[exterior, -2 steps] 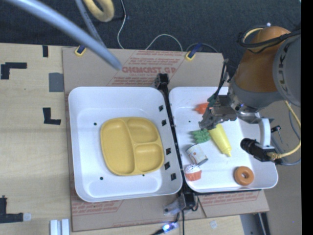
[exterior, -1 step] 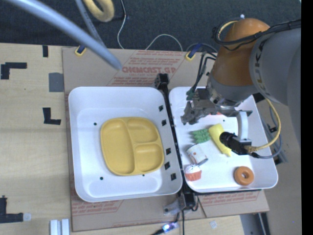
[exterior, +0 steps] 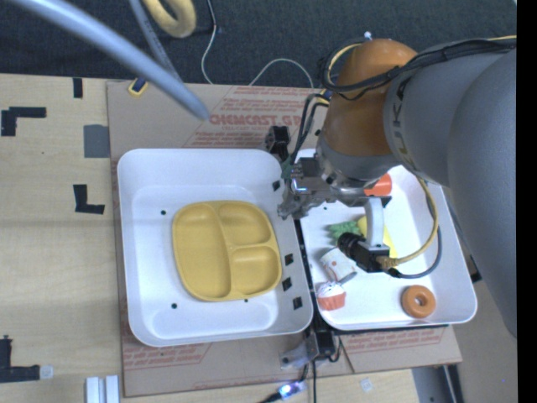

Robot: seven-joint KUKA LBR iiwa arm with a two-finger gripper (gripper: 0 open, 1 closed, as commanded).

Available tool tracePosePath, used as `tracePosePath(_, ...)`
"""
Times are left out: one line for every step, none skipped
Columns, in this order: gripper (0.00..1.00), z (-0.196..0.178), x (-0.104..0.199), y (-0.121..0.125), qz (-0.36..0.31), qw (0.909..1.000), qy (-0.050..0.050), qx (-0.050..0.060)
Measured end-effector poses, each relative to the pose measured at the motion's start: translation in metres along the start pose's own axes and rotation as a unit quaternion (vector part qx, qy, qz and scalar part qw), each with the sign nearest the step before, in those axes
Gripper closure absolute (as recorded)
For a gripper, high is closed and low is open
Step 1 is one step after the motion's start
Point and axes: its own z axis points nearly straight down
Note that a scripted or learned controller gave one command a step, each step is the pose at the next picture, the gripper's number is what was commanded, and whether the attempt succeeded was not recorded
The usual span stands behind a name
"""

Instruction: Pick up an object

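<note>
The left white plastic bin (exterior: 143,183) holds a yellow three-compartment plastic plate (exterior: 225,248), lying flat at its centre. The plate looks light, stiff and smooth; its raised rim is the likely place to take hold.

The right white bin (exterior: 445,309) holds a small red-and-white cupcake-shaped toy (exterior: 331,295) at its near left corner, a green leafy piece (exterior: 342,229) further in, and a brown ring doughnut toy (exterior: 418,300) near the front right. All appear light and rigid.

The tool (exterior: 295,193) hangs over the divide between the bins. How far it is open cannot be told, and nothing is visibly held.
</note>
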Motion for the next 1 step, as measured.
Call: tracePosePath(1.00, -0.0081, 0.0539, 0.0105, -0.001, 1.0000, 0.000, -0.002)
